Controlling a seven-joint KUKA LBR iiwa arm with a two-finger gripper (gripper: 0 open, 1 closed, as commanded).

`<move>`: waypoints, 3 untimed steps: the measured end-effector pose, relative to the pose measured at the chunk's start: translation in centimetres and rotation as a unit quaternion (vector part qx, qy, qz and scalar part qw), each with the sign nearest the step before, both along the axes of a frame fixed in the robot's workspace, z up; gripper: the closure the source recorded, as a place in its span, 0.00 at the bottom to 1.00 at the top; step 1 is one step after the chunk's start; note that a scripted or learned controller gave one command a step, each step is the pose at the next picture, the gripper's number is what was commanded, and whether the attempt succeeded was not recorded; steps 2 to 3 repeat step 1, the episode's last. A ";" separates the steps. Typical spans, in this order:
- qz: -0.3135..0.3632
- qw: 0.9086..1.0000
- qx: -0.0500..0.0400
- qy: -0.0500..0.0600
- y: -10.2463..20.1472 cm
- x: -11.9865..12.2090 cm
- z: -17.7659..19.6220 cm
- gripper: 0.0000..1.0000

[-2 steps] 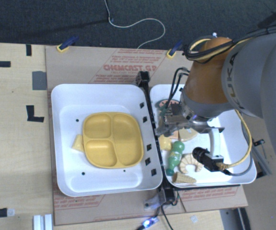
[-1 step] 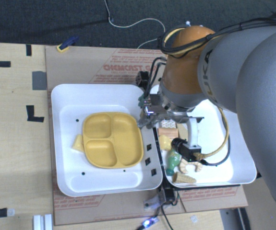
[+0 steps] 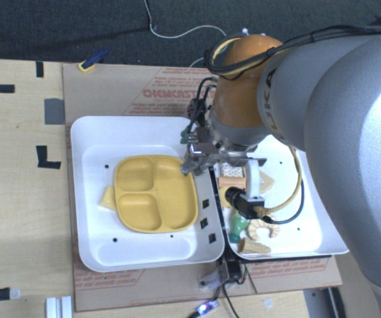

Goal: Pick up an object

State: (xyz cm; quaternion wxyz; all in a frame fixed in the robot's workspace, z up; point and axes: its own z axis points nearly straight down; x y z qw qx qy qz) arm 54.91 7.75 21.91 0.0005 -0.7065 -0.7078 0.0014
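Note:
A yellow divided plate lies in the left white bin, with a flat yellow piece sticking out from under its left edge. My gripper hangs low over the plate's upper right corner, close to the wall between the two bins. The wrist hides most of the right bin. At that bin's left side I see a patterned orange and white item, a green object, a pale curved piece and a tan piece.
Both bins stand on a brown cardboard sheet on the bench. A white cable runs across the dark surface behind. My grey arm covers the view's right side.

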 end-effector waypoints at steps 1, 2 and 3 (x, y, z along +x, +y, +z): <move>0.000 1.000 0.000 0.000 0.7 -0.7 0.5 1.00; 0.000 1.000 0.000 0.000 0.7 -0.7 0.5 1.00; 0.000 1.000 0.000 0.000 0.7 -0.7 0.5 1.00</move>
